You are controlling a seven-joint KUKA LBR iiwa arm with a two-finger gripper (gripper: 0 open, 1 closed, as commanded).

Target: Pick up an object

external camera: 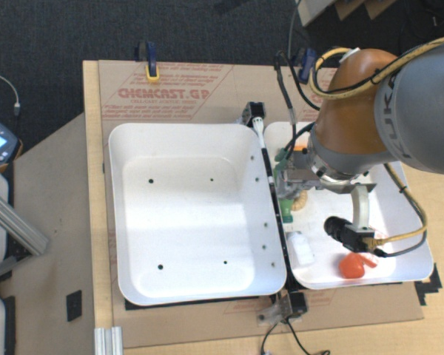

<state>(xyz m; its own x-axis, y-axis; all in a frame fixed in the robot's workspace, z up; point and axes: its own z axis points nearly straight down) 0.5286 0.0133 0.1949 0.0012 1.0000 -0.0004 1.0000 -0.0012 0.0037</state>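
My gripper [287,191] hangs low over the left side of the right bin [407,268], close to the wall shared with the left bin. The arm's orange band and grey wrist cover most of this bin. Right under the gripper lie a small green object [286,210] and a tan object [301,201]; I cannot see whether either is gripped. A white object [302,248] lies nearer the front. An orange-red round object [353,266] rests at the front right. A small orange piece [300,148] peeks out behind the wrist.
The left bin [133,198] sits beside the right one, their walls touching along the middle. A black part of the gripper with a yellow cable [348,232] sticks out over the right bin. Both bins rest on a cardboard sheet [170,87].
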